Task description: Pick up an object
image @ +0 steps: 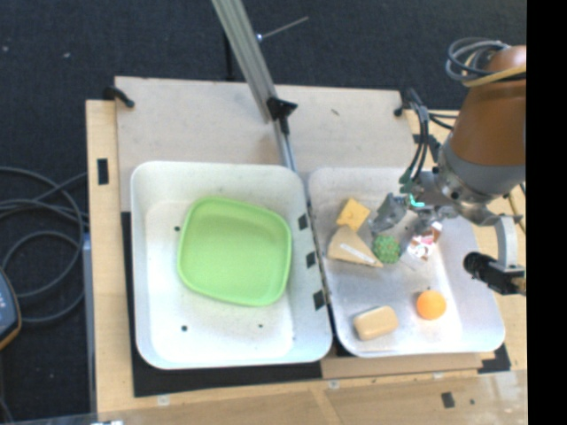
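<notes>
Surface [204,122] of pale board carried two shallow white bins side by side, with a slanted metal pole [244,42] rising from its far edge between them. Dark floor lay around it, and black cables [35,228] looped at the left.

The left bin [159,326] held a light green square plate [235,251] with rounded corners, lying flat near the bin's middle. The right bin [474,321] held the small things. The arm [487,131], grey with an orange-brown band above the wrist, reached in from the right and leaned over the far part of the right bin.

The gripper [406,224] pointed down into that bin, its grey fingers spread apart, one near the green thing and the other near a small red and white object [423,244]. Nothing showed between the fingers; the gripper was released and held no object.

Just beside the left finger's tip sat a small broccoli-like green piece [387,249], bumpy and round, dark green. It touched or nearly touched a pale cream wedge [353,251], shaped like a slice of cheese, lying flat toward the bin's left wall. Behind the wedge was a yellow block [353,213], smaller and squarish, near the gripper's left finger but apart from it. Toward the near edge lay a tan rounded loaf-like piece [376,322], and to its right, apart from it, a small orange ball [431,305].
</notes>
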### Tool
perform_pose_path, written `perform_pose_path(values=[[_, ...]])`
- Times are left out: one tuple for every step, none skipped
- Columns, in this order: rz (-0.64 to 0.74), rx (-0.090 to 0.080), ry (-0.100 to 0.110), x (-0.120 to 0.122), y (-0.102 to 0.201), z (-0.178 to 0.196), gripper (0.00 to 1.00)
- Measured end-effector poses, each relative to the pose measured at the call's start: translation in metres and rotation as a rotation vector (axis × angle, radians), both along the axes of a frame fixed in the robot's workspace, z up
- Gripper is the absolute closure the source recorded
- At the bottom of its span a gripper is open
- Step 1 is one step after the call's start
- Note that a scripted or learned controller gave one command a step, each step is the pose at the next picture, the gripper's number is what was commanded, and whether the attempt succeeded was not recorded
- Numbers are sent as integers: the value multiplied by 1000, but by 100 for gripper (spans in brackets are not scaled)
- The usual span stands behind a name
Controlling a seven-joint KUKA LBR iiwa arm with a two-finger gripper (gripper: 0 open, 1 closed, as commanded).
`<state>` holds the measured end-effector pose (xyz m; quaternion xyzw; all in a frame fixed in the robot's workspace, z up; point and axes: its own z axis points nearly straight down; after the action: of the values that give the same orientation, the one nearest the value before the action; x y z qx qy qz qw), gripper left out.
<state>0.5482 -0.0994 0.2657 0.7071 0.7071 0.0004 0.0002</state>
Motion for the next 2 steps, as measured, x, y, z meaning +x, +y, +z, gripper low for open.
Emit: perform_pose_path(values=[[0, 0, 0, 0, 0, 0, 0], [0, 0, 5, -2, 9, -55, 0]])
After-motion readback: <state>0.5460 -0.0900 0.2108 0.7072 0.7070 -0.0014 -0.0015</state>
